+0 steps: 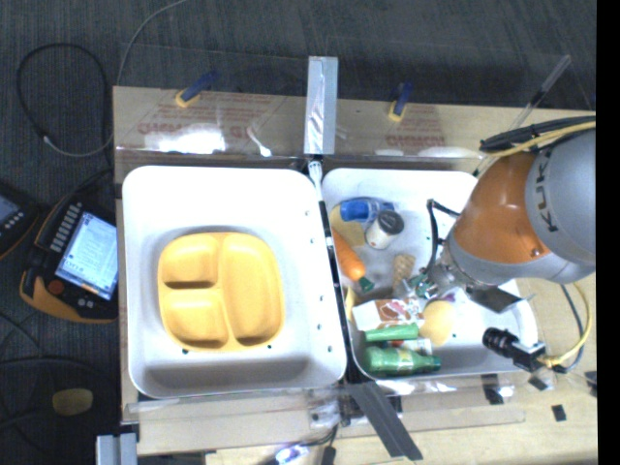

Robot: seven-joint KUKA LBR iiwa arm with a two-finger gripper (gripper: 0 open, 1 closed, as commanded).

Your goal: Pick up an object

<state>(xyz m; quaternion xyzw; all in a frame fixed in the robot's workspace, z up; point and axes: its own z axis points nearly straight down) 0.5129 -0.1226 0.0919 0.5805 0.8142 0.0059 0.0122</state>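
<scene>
Low in the right bin (504, 356), fingers (423, 287) of unclear spread hover beside the yellow lemon (438, 322)

The letters "KU" are seen in dark print on the grey casing of the arm (567, 206), beside its orange band, at the right side of the camera view. Lines of print are shown on the lit screen of the handheld pendant (89, 253) left of the bench, but they are too small to be read.
</scene>
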